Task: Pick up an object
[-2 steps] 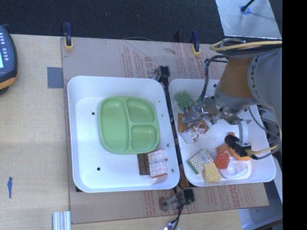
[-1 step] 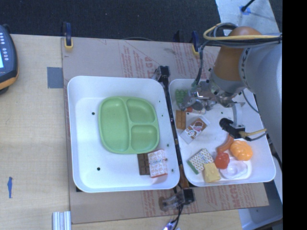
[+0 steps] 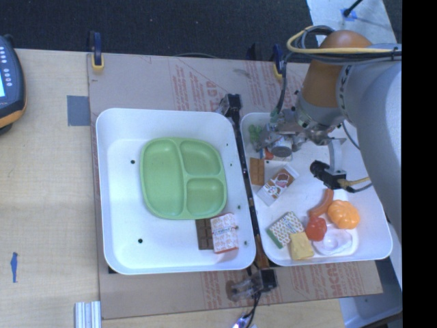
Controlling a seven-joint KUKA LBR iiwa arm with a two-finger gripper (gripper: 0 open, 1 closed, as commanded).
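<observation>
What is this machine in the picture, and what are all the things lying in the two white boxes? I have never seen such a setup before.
This is a robot arm, grey with an orange band, reaching in from the right. One fixed camera looks down on the bench at a slant. At the arm's end is its gripper, lowered over the far corner of the right bin.

The left bin holds a green divided plate, with a small red-and-white packet on a brown bar near its front edge.

The right bin holds toy food and small cards: a picture card, a green patterned block, a yellow block, a red piece and an orange pumpkin-like toy.

I cannot tell whether the gripper holds anything.
</observation>
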